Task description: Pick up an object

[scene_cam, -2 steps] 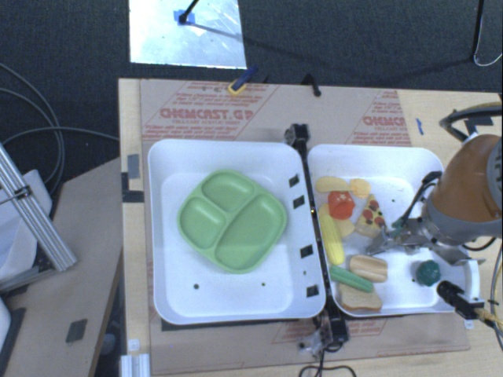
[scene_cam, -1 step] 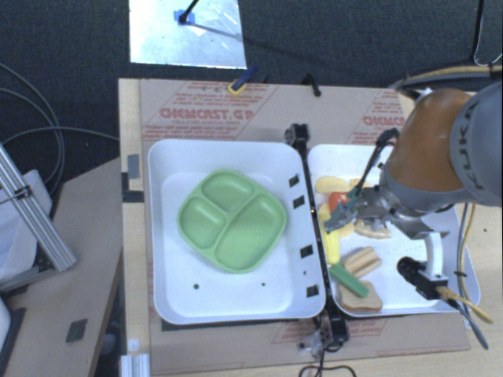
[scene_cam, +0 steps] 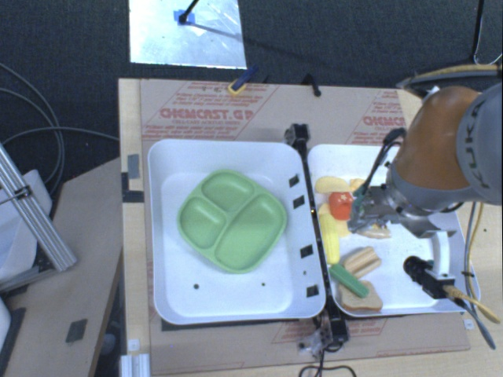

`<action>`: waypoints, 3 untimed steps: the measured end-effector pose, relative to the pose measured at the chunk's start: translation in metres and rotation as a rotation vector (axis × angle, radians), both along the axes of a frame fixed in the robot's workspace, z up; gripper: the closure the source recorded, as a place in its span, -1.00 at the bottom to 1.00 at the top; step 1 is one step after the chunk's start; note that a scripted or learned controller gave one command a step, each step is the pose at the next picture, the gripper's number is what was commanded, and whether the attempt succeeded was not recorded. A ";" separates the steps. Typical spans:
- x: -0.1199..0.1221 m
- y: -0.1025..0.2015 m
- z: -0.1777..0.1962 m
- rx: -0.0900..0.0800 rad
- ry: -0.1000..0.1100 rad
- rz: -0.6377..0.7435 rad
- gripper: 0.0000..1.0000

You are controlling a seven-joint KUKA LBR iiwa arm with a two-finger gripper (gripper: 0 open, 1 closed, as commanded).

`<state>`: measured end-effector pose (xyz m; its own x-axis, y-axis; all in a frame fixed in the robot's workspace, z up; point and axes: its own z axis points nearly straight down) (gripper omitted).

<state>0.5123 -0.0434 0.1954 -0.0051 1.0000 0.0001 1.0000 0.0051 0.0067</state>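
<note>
With the gripper (scene_cam: 363, 218) low among crowded toy food, its opening impossible to tell, the red tomato (scene_cam: 340, 204) just beside it could get nudged aside against the yellow banana (scene_cam: 331, 240).

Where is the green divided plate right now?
In the camera view, the green divided plate lies flat in the left bin, about at its middle, across the divider from the right bin's toy food.
</note>
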 end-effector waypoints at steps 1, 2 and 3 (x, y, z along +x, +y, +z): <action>0.018 0.069 -0.012 0.001 0.004 0.005 1.00; 0.021 0.019 0.107 -0.002 -0.007 -0.007 1.00; 0.020 0.022 0.100 0.000 0.004 -0.002 -1.00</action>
<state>0.5323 -0.0215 0.2957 -0.0033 1.0000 -0.0004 1.0000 0.0033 0.0031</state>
